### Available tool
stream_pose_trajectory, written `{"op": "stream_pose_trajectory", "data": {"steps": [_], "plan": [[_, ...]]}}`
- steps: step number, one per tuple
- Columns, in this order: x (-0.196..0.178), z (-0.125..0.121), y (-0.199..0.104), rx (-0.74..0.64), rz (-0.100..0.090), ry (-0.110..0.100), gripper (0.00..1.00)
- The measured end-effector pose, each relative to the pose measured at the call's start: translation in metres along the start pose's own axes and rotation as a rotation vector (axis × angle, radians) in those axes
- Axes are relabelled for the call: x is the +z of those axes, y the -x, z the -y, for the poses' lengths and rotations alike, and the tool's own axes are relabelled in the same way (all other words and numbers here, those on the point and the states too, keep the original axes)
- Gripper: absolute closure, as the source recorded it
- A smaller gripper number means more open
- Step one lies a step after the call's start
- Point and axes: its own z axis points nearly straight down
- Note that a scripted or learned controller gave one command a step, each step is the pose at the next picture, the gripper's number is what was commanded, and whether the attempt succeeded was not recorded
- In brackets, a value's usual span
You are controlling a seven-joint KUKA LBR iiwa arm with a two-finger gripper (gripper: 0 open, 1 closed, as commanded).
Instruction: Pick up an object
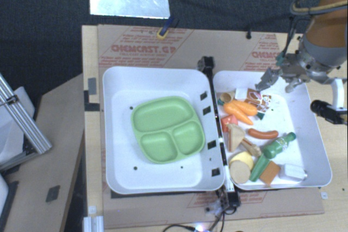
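The gripper (278, 80) hangs above the far end of the right bin (312, 138), its jaws spread and pinching nothing. The toy food lies heaped along that bin's left side: a carrot (240, 108), a sausage (263, 133), a green bottle (280, 144) and a small packet (255, 97) just below the jaws. The left bin (117, 89) carries a green divided plate (166, 129). A good pick, I judge, aims at a piece lying apart, such as the sausage, with the jaws set across its narrow width, lowered straight before they shut.
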Motion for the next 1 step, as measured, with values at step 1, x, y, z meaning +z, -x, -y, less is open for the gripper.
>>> {"op": "stream_pose_trajectory", "data": {"steps": [1], "plan": [[-0.0067, -0.0021, -0.0001, -0.002, 0.002, 0.011, 0.00]]}}
